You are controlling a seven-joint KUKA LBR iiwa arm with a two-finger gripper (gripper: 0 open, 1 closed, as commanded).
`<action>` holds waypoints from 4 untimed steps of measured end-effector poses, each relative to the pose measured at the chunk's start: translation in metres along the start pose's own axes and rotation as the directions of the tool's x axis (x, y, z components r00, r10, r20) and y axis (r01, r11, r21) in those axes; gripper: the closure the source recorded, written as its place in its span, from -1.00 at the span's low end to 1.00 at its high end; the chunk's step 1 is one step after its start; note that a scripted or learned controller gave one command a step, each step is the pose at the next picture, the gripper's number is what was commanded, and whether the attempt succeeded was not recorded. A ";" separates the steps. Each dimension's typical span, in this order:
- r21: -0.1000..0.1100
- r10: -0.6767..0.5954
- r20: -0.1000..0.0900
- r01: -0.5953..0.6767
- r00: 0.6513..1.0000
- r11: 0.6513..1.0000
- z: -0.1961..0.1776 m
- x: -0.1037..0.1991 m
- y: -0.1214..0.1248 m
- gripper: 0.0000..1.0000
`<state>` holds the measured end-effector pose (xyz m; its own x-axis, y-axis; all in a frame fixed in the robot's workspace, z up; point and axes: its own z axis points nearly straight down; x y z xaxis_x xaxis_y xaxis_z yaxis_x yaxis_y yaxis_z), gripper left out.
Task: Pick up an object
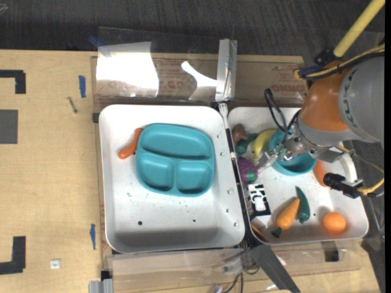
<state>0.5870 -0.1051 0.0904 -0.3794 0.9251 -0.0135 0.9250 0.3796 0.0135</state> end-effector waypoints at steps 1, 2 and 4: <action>0.003 0.005 -0.004 -0.005 1.000 1.000 0.001 -0.003 0.016 -1.00; 0.003 -0.100 -0.005 0.100 0.995 0.995 0.001 -0.008 0.016 -1.00; 0.009 -0.222 -0.012 0.222 0.975 0.975 -0.002 -0.008 0.034 -1.00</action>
<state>0.6219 -0.0995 0.0932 -0.5754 0.8179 -0.0037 0.8179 0.5754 0.0013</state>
